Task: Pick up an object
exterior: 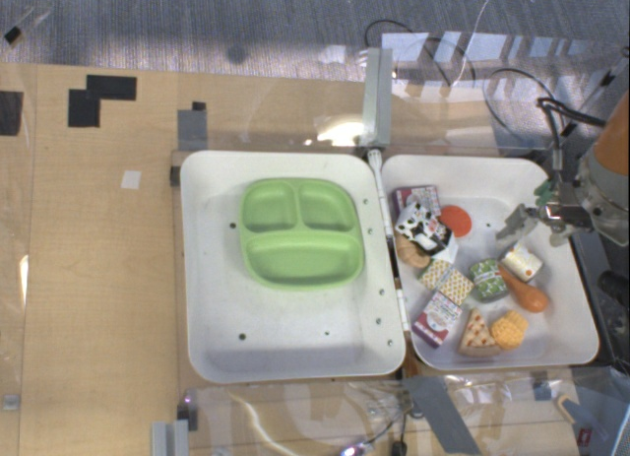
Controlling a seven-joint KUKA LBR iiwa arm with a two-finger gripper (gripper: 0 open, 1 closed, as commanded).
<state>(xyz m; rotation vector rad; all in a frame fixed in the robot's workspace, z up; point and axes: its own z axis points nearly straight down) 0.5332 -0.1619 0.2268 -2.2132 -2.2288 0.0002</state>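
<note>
- Two white bins side by side on the bench: left bin point(212, 336) holding a green divided plate point(300, 230), right bin point(566, 341) holding a scatter of toy food.
- Taking the red disc point(455, 220) near the top of the right bin as landmark: black-and-white cow-pattern carton point(423, 228) touching its left side, dark pink-edged packet point(414, 198) up and left of it.
- Below the disc: checkered cracker packet point(455, 286), green box point(487, 280) just right of that, red-and-white carton point(437, 318) lower left, pizza slice point(477, 333) and yellow corn piece point(509, 328) lowest.
- Right and below the disc: small white block point(523, 263) and orange carrot point(527, 293) touching each other.
- Gripper point(532, 221) well right of the disc, at the bin's right edge, hanging above the white block; grey finger point(512, 221) slanting down-left toward the bin floor.
- Nothing visible between the fingers; spread of the jaws too unclear to tell.
- White block just below the finger, apart from it; carrot a little farther down.
</note>
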